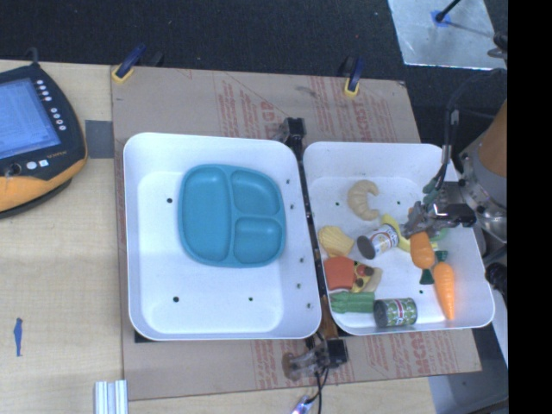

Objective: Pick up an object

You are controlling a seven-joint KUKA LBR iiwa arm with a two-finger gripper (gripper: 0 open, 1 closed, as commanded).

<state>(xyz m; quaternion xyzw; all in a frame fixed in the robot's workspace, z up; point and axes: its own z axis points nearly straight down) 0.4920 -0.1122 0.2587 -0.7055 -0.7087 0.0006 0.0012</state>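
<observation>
My tool (pixel 424 217) sits low at the right bin's (pixel 345 155) right side.
I can't tell its finger state; carrots (pixel 443 288) lie just below.

Teach pendant (pixel 33 136) sits far left on bench; blue clamps (pixel 128 62) pin cardboard sheet (pixel 259 102) under bins.

Right bin (pixel 345 155) is crowded. The croissant (pixel 363 197) sits alone near the back, with bare floor behind it and to its left. Mid-bin is a tight cluster: yellow piece (pixel 335 240), small can (pixel 377 243), banana (pixel 395 230), orange ball (pixel 422 252). The carrot (pixel 444 289) lies along the right wall, and the red toy (pixel 343 273), green piece (pixel 351 302) and dark can (pixel 395 312) block the front. The gripper (pixel 429 215) hangs low over the right side. In the left bin (pixel 147 257), the blue divided plate (pixel 232 215) takes the centre; a wide floor strip is free in front of it.
</observation>
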